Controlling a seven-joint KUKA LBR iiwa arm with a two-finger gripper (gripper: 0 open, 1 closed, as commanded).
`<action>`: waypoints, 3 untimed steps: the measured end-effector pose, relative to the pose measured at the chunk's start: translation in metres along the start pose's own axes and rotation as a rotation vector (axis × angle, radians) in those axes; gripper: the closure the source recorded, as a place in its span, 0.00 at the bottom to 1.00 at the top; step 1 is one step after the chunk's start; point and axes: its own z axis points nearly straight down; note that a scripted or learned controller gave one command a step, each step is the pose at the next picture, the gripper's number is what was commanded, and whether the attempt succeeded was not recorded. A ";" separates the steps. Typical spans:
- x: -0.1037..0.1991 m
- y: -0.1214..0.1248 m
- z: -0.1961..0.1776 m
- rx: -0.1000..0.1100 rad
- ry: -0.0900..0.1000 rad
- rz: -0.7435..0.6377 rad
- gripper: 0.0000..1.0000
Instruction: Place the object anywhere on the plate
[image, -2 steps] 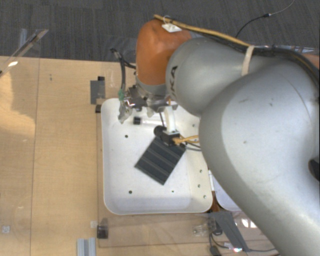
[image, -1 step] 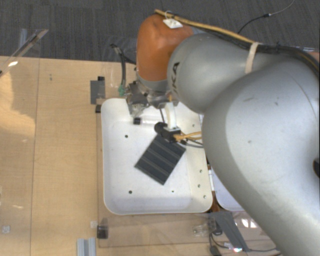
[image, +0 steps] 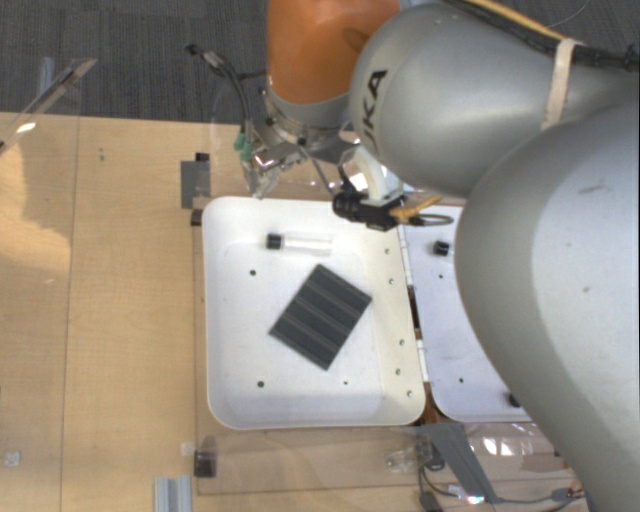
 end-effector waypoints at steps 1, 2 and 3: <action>0.001 -0.002 0.084 0.008 0.003 -0.175 1.00; -0.001 -0.008 0.111 0.001 0.003 -0.745 1.00; 0.011 -0.004 0.144 0.000 0.004 -1.276 1.00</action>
